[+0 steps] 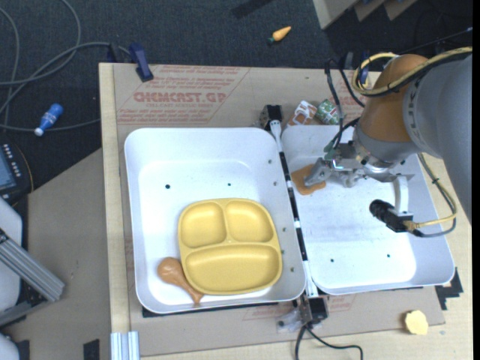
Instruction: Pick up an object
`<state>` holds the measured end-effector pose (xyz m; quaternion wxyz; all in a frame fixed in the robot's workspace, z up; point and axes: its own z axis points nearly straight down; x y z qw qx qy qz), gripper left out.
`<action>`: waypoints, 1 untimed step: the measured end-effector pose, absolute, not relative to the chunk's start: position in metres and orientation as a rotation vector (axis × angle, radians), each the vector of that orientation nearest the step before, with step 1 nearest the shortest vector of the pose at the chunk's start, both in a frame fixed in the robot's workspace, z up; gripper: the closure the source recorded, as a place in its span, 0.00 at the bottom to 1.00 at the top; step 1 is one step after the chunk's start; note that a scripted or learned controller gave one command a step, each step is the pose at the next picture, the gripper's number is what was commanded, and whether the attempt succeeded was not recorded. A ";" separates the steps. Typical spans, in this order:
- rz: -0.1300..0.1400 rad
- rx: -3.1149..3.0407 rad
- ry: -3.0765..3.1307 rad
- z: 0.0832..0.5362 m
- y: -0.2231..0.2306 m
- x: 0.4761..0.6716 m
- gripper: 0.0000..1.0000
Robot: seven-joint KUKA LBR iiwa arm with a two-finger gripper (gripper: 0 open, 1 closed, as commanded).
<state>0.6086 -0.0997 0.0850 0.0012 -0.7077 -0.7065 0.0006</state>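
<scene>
A flat brown piece like a slice of toast lies at the left wall of the right bin, by the divider. My gripper is low in that bin, right beside the brown piece and touching or nearly touching its right edge. The grey arm with its orange band comes in from the right above it. In the left bin sits a yellow divided plate. An orange drumstick-shaped toy lies against the plate's lower left side.
A small white-and-red packet and a green item rest just beyond the right bin's far edge. A black cable connector hangs over the right bin. A yellow lump lies off the bench's front right corner.
</scene>
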 end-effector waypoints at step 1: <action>-0.002 -2.221 -2.225 0.085 -0.104 0.627 0.00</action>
